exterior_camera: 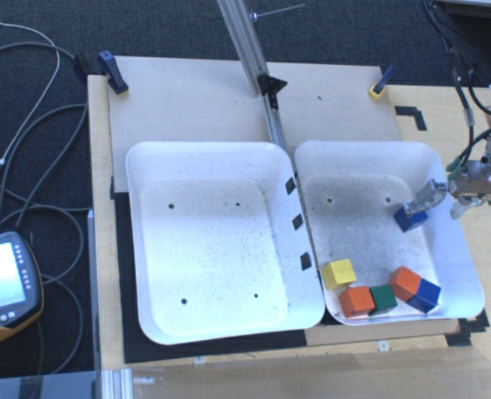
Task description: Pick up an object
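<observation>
Five blocks sat bunched along the near edge of the right bin (pixel 469 285): a yellow block (pixel 340 273), an orange block (pixel 357 301), a green block (pixel 384 298), a second orange one (pixel 405 282) and a blue block (pixel 426 295), most of them touching a neighbour. The left bin (pixel 137 169) beside it carried only specks and a few dark dots. Both bins rested on the surface (pixel 195 98), with a metal rail running back between them.

Farther in, near the right wall of the right bin, my tool (pixel 421 204) hung with another blue piece (pixel 410 218) at its tip. I could not tell whether my fingers were apart or clamped on that piece; it looked to sit at the fingertip, but whether it was between them or merely touching was unclear at this size.

I judged the step to be the grasp itself or the start of the lift. The next move called for a straight rise clear of the bin wall, slow enough that a shallow, off-centre hold would not let the piece slip back.
</observation>
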`<move>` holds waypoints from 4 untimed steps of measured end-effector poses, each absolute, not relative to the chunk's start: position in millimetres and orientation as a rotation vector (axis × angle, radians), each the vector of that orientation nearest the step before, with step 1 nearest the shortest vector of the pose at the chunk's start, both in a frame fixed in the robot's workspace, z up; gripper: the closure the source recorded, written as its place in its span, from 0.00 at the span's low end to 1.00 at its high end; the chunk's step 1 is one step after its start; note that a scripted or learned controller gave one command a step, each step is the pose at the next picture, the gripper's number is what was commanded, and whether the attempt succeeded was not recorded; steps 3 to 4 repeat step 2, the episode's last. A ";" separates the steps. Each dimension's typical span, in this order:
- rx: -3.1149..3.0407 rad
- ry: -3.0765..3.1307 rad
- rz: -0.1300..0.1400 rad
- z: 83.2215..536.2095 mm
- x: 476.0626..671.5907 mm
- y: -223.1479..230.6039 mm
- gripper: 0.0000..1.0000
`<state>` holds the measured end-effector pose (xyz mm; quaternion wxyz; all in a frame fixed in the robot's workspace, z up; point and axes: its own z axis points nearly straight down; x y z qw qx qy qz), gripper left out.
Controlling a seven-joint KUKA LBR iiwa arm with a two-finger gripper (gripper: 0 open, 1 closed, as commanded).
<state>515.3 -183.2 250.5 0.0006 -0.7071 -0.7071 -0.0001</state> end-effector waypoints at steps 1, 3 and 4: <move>-2.216 -2.212 0.006 104.8 494.3 -197.7 0.00; -2.221 -2.229 -0.003 99.5 552.1 -199.5 0.00; -2.221 -2.229 -0.003 99.5 552.1 -199.5 0.00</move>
